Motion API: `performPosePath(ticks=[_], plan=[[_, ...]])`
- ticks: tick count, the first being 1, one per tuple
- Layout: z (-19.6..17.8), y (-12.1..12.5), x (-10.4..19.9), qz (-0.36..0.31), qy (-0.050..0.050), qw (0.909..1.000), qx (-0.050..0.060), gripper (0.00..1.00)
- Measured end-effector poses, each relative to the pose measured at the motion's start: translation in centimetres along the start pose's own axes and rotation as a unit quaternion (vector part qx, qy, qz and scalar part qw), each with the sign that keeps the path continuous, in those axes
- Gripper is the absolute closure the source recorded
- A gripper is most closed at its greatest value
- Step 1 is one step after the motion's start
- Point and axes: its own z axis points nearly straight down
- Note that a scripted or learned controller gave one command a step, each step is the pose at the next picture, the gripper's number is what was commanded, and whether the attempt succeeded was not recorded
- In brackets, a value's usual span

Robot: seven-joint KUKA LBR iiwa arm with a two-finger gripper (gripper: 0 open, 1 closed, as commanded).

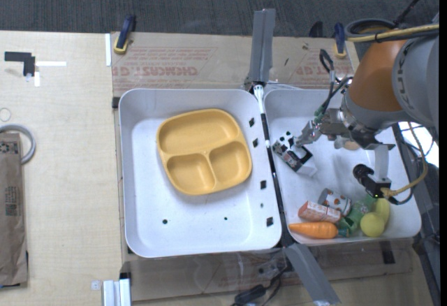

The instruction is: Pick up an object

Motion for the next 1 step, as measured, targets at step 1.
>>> performPosePath(ticks=[1], plan=[[-7.11, -0.89, 1.5, 0.058, 0.0, 0.998, 0.023, 0.0]])
